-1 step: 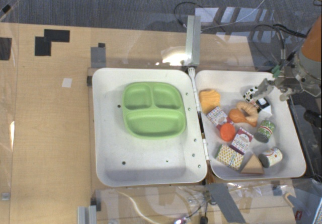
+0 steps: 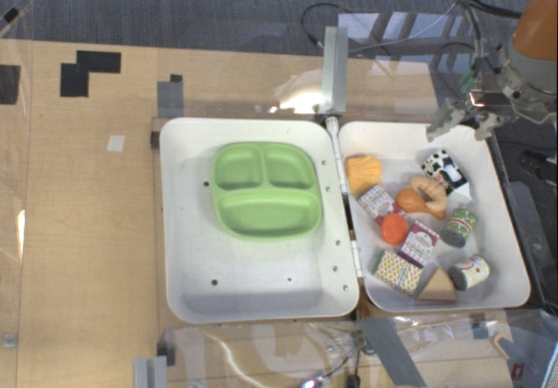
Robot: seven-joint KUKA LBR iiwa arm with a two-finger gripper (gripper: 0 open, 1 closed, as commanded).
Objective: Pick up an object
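Observation:
My gripper hangs open over the far edge of the right bin, with nothing between its fingers. Just below it in the bin lies a black-and-white item. Beside that are a tan-orange toy, a yellow-orange block and an orange-red ball. Nearer the front lie a pink box, a patterned box, a tan wedge, a green can and a white cup.
The left bin holds a green divided plate. A metal post stands at the back between the bins. Cables trail behind the arm at the upper right.

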